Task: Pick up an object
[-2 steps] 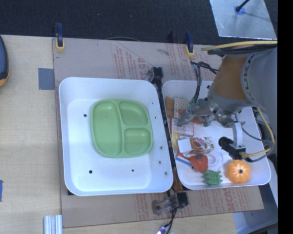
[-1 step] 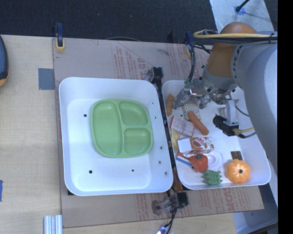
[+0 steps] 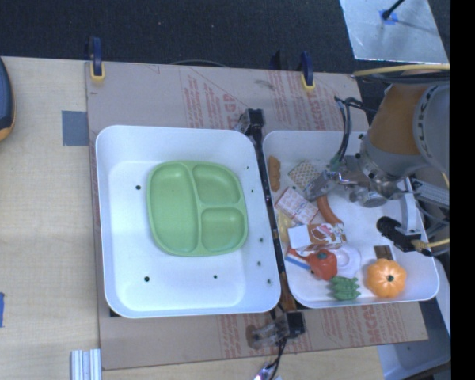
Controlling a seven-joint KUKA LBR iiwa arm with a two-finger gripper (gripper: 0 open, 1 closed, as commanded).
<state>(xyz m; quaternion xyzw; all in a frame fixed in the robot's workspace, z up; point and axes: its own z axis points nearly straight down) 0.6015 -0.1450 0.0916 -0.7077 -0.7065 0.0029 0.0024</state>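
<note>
You would have found the likely picks crowded into the right-hand shallow white bin (image 3: 427,291): a round orange toy pumpkin with a green stem (image 3: 385,279) sat toward five o'clock in that bin, with a small green leafy toy vegetable (image 3: 345,288) just beside it at its nine o'clock, and a red toy tomato (image 3: 324,264) a little up and left of that. From the tomato toward twelve o'clock lay a jumble of small printed cards and packets (image 3: 299,209) along the bin's left side, with a slim orange carrot-like stick (image 3: 327,210) slanting among them and a small brown oblong piece (image 3: 274,172) near the bin's eleven o'clock corner. The gripper (image 3: 326,182) of the grey arm with the orange band (image 3: 404,129) hung low over the top of that pile, at about twelve o'clock in the bin; you could not have told from this angle whether it was released or clenched, and nothing showed as grasped. At nine o'clock from all this, the left-hand shallow white bin (image 3: 119,212) held a pale green plastic divided plate with three compartments (image 3: 196,207), lying flat near its middle. Both bins rested on brown cardboard sheeting (image 3: 182,93) over the wooden bench.
</note>
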